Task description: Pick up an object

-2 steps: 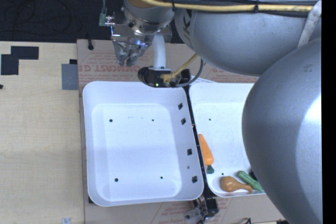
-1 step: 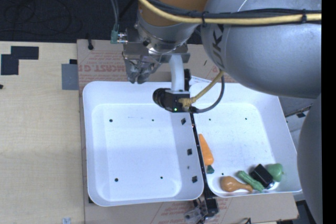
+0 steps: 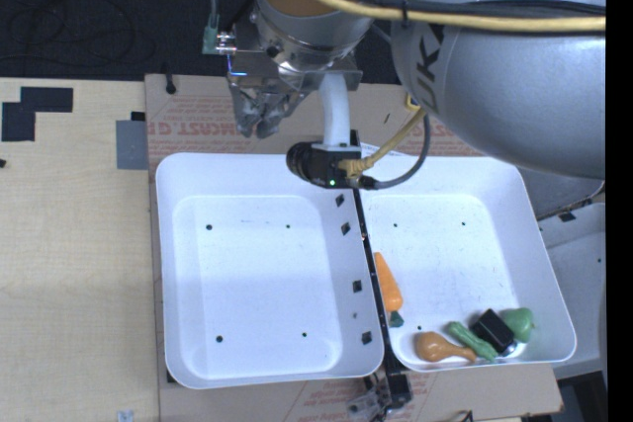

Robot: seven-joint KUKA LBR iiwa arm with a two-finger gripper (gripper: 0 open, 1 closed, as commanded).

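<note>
Orange toy carrot (image 3: pixel 388 284): lay in the right bin (image 3: pixel 514 212), close against the divider between the two bins, its green top toward the near edge. Judged light, stiff and smooth, probably plastic; the tapered body might slip, so a hold across the thicker middle seemed best.

Other items, right bin, near corner: tan pear-shaped piece (image 3: pixel 435 346); green pod-like piece (image 3: pixel 473 339); small black block (image 3: pixel 492 329); rounded green piece (image 3: pixel 518 320). These sat clustered, some touching, well apart from nothing but the carrot nearby. All judged light toys.

Left bin (image 3: pixel 178 212): white, shallow.

Gripper (image 3: pixel 259 117): hung above the cardboard sheet (image 3: pixel 198 128) beyond the far rim of the left bin, well apart from every object. Whether it was released or clenched could not be told; the tip was dark and blurred. Nothing was seen held in it.

Table (image 3: pixel 69 242): pale wood-toned surface carrying both bins.
</note>
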